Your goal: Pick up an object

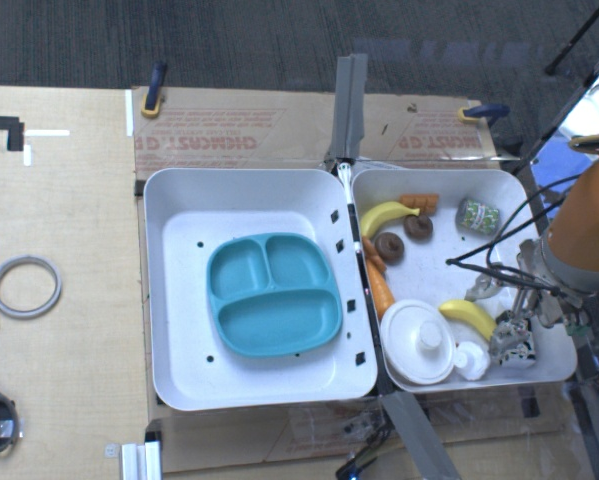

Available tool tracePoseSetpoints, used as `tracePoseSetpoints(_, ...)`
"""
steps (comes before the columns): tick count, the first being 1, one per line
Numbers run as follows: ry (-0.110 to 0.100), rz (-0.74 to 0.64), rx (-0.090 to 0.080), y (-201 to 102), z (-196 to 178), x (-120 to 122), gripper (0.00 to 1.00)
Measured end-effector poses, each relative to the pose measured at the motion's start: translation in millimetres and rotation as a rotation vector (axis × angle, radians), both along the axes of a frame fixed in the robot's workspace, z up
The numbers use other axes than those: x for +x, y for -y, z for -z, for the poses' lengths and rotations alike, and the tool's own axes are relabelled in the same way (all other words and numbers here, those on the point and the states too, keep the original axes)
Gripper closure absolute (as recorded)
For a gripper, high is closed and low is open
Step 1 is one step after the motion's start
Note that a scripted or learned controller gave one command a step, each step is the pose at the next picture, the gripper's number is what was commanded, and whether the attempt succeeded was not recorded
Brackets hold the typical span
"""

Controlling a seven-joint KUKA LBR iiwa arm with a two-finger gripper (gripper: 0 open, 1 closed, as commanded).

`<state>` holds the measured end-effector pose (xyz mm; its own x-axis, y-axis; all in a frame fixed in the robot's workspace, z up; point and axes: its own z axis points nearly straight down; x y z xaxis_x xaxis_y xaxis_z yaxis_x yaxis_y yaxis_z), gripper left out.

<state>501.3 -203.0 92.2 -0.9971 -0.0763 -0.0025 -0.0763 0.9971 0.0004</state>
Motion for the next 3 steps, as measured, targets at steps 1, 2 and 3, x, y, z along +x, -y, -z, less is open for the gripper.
tracePoseSetpoints(1, 0.002, -0.078, 0.000, 17, 0, 60, 0.00)
tracePoseSetpoints(2, 0.001, 0.055, 0.000, 18, -1, 6, 0.00)
tracePoseSetpoints(3, 0.002, 0.012, 0.000, -26, 0, 40, 0.00)
